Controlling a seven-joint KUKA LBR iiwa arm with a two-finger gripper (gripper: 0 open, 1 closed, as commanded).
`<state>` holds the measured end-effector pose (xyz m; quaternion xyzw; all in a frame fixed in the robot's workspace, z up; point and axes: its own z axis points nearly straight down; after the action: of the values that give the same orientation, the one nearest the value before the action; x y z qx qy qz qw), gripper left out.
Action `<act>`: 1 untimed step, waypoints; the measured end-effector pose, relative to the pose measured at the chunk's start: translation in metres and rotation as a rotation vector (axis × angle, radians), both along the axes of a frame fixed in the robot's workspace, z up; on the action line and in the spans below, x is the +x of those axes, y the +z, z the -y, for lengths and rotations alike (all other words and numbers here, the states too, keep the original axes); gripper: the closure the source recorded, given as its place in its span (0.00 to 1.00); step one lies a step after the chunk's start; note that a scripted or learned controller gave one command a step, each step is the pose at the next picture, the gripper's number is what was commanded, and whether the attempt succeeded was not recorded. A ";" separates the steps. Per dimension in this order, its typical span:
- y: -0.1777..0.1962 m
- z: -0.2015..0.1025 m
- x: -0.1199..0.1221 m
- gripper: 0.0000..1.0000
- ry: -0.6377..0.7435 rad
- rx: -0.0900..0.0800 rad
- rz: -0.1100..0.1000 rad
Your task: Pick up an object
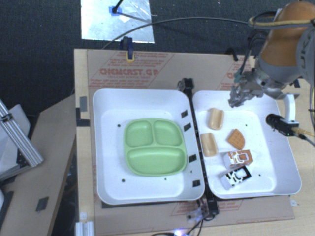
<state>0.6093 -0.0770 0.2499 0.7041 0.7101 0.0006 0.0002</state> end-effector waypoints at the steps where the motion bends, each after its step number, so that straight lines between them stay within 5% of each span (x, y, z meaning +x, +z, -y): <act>1: 0.004 -0.053 0.009 1.00 0.001 0.001 0.002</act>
<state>0.6182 -0.0242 0.2542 0.7037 0.7105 0.0015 0.0005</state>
